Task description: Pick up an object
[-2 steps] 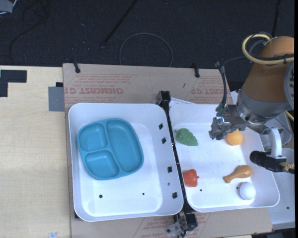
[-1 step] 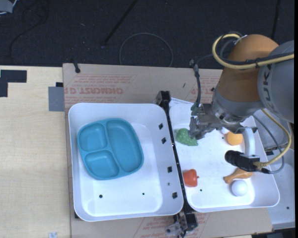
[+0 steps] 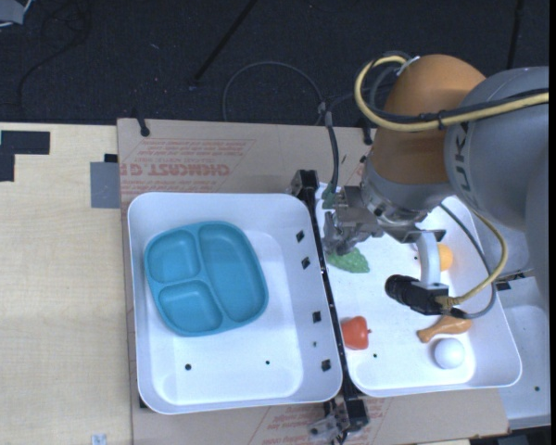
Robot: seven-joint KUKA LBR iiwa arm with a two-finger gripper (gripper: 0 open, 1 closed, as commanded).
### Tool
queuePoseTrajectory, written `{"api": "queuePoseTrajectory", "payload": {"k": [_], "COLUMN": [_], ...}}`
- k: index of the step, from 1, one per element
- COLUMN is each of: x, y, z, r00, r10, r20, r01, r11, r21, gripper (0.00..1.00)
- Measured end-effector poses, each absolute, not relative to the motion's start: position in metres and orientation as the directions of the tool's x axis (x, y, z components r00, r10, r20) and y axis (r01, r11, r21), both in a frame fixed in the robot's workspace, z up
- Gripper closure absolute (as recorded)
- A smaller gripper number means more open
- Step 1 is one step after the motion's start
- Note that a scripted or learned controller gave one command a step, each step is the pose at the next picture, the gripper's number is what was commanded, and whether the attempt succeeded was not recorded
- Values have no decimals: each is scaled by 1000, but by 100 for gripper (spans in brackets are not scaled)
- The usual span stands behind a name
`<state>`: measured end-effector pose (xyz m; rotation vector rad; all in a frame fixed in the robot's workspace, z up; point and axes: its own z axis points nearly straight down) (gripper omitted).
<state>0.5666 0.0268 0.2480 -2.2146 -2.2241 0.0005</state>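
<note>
My gripper (image 3: 339,241) reaches down into the right bin (image 3: 389,378) near its left wall, under the grey and orange wrist. Its tip sits right at the upper left edge of a flat green leafy piece (image 3: 354,261) that lies on the bin floor. Whether the tip touches the green piece I cannot tell. A red round item with a green stem (image 3: 356,332) lies nearer the front of the same bin. At the right front are an orange piece (image 3: 445,326) and a white egg-like ball (image 3: 449,352).
The left bin (image 3: 167,378) holds a blue three-compartment plate (image 3: 206,277). A small yellow-orange item (image 3: 444,258) shows behind the wrist bracket in the right bin. A black divider strip (image 3: 317,286) separates the bins. The arm covers the right bin's back part.
</note>
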Motion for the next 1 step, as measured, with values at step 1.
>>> {"api": "queuePoseTrajectory", "payload": {"k": [1], "x": [567], "y": [77], "z": [231], "r00": [-3], "r10": [1000], "r20": [1], "r01": [1000], "r11": [3], "r21": [-5], "gripper": [100]}}
